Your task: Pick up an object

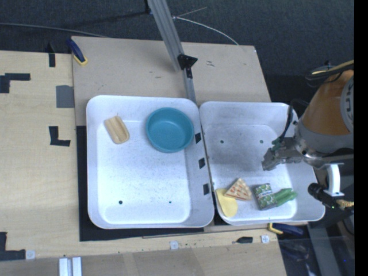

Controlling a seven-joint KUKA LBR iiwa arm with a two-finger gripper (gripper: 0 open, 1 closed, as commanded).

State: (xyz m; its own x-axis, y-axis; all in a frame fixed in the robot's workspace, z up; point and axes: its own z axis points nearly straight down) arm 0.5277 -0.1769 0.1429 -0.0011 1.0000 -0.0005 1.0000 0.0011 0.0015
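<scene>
In the right bin (241,125), near its front edge, lie a triangular orange pizza-slice toy (239,189), a yellow piece (226,204) to its left, and a green packet-like object (272,196) to its right. My gripper (275,156) hangs over the right side of this bin, just above and behind the green object, with the orange-banded arm (328,111) behind it. Nothing is visible between its fingers. The left bin (138,206) holds a blue bowl (169,129) and a tan wooden block (117,130).
A metal pole (167,27) slants in from the top toward the gap between the bins. A thin cable (201,22) runs across the dark floor behind the bench. A blue-and-yellow clamp (77,51) sits at the bench's far left corner.
</scene>
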